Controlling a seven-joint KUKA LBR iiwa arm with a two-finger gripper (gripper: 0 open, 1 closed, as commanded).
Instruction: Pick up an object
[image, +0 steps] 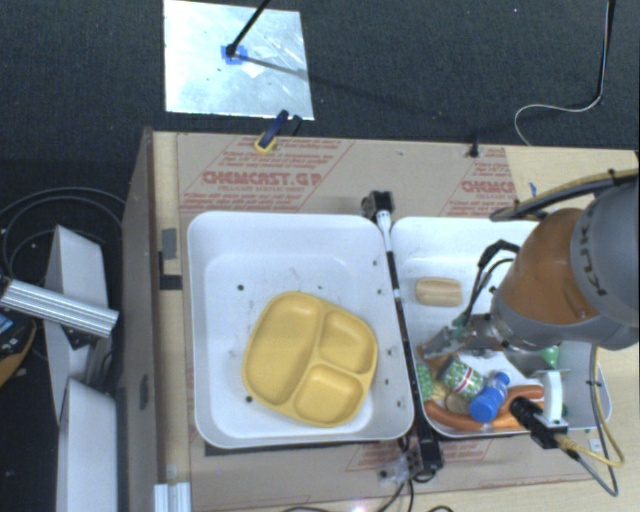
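Note:
My gripper (447, 347) reaches down into the right bin (455, 235) from the right, just above a heap of objects at the bin's front. The heap includes a clear bottle with a blue cap (487, 398), a round item with a green and red label (460, 376), a green piece (425, 381) and a long orange object (468, 423) along the front wall. A beige oval piece (438, 291) lies apart, farther back near the bin's left wall. The arm's orange band (548, 272) and grey body hide the bin's right part.
The left bin (230, 240) holds a yellow divided plate (310, 357). A black divider bar (395, 290) runs between the bins. Cardboard (400, 170) lies under both bins. Cables and metal parts sit off the bench at left.

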